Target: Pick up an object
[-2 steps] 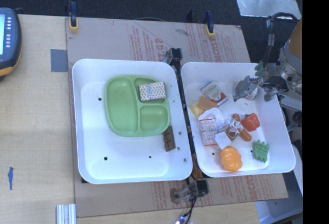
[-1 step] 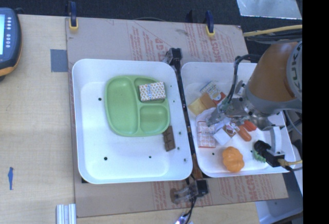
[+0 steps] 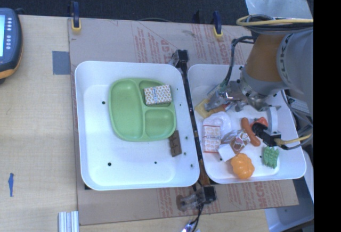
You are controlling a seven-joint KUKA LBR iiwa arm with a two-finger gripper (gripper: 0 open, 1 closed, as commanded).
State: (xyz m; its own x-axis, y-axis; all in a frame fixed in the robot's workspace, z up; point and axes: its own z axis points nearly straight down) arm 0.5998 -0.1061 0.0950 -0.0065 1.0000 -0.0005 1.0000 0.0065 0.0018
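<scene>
The right bin holds a heap of small items: an orange fruit, a green ridged piece, an orange sausage, a red-and-white packet and a clear bag. My gripper is low over the upper left part of this bin, just above the clear bag and next to a yellowish item. The grey arm with its orange band covers the bin's upper right. I see nothing clearly held.
The left bin holds a green divided plate with a small patterned box on it. A brown block lies beside the plate. A teach pendant sits at the bench's far left. Blue clamps hold the cardboard.
</scene>
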